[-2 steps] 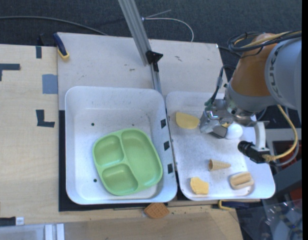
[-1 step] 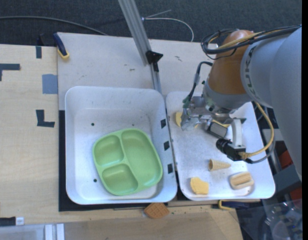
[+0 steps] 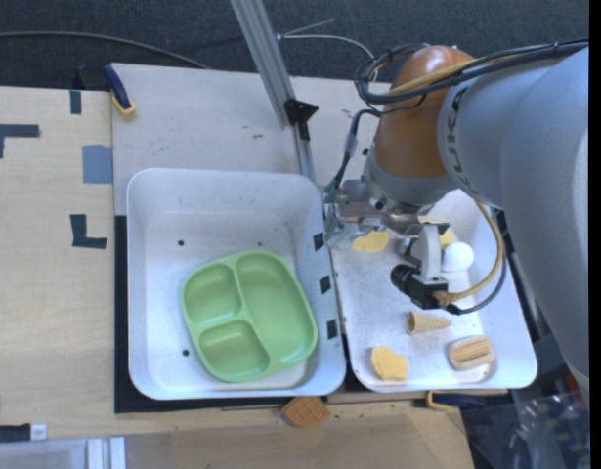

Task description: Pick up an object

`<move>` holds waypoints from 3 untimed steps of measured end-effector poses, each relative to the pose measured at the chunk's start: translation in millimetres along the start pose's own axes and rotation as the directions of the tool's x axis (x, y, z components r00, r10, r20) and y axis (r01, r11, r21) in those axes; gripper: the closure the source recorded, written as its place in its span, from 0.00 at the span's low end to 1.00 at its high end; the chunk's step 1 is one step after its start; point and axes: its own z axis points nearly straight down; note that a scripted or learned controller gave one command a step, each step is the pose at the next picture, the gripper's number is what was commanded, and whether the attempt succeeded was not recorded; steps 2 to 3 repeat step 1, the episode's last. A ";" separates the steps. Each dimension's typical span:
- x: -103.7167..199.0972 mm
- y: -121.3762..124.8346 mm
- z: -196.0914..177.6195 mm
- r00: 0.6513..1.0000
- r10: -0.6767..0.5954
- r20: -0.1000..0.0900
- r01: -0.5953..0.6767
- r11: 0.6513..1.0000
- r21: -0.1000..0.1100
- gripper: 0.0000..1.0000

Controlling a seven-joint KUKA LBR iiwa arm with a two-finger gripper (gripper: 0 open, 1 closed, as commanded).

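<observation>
Pale wooden tabletop (image 3: 46, 291) carries two shallow white plastic bins side by side, with dark floor beyond. From where I stand, the grey arm with its orange band (image 3: 427, 71) leans low over the right-hand white bin (image 3: 520, 355), and its pincer (image 3: 364, 225) sits near that bin's far inner corner, right over a small flat yellow piece (image 3: 370, 243). Whether the pincer is open or closed I cannot tell; the wrist hides it.

Nearer to me than the pincer lie a tan cone-shaped piece (image 3: 427, 321), a yellow chunky piece (image 3: 388, 363) and a tan bread-like block (image 3: 470, 352), with a white ball (image 3: 458, 256) just beside the arm's black cable fitting. Across the divider, the left-hand white bin (image 3: 149, 203) holds a green divided plastic plate (image 3: 247, 314).

This looks like the reaching step, aimed at the yellow flat piece. Next it would need to settle squarely around it, close, and lift straight up without scraping the bin wall.
</observation>
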 end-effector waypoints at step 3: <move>55.7 3.8 -14.9 1.000 -0.001 0.000 0.001 1.000 0.000 1.00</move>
